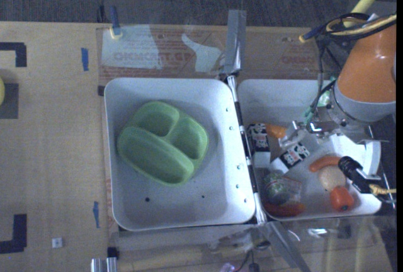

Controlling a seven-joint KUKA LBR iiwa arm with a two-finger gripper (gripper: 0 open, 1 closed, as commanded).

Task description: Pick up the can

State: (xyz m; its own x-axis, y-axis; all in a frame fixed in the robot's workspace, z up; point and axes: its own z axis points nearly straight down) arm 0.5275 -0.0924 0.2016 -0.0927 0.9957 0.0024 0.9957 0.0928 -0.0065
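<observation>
The can (276, 187), greyish with a green and red label, lies in the front left part of the right bin (277, 96). My gripper (297, 140) hangs over the middle of that bin, behind and to the right of the can and apart from it. A small black-and-white carton (296, 155) sits directly under the gripper tip; whether it is gripped I cannot tell.
The left bin (126, 201) holds a green divided plate (164, 141). Around the can in the right bin are another black-and-white carton (258, 136), an orange piece (275, 131), a red item (284, 208), a carrot (323, 164), a pale round item (329, 179) and an orange-red fruit (340, 199).
</observation>
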